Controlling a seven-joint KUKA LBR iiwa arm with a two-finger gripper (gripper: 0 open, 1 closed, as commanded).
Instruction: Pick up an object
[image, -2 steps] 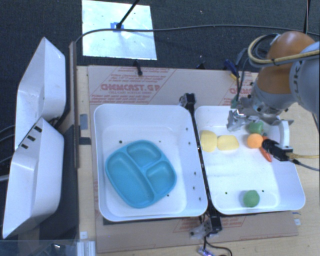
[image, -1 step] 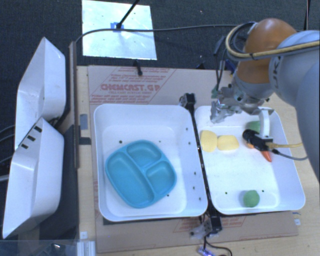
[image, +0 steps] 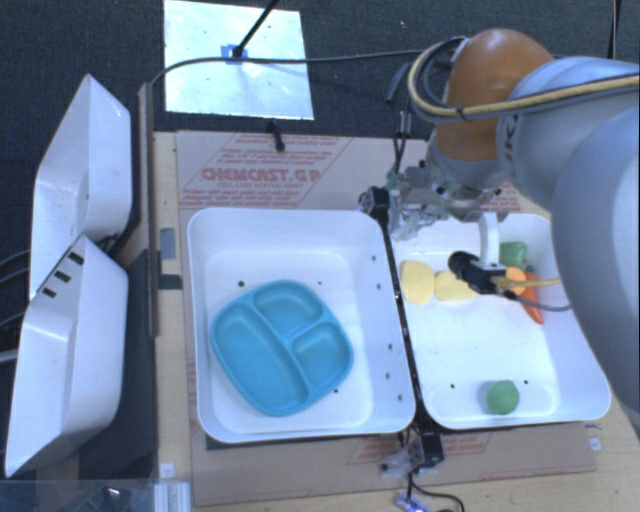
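Observation:
My gripper hangs over the far left corner of the right bin, close to the wall shared with the left bin. Just in front of it lie two pale yellow lumps side by side on the bin floor. A green ball rests near the bin's front edge. By the right wall there is a green piece with an orange carrot-like piece beside it, partly covered by the arm. I see nothing between the fingers.
The left bin holds a blue divided plate. Two more white bins stand stacked at a slant off the bench's left side. The grey arm covers the right bin's far right part.

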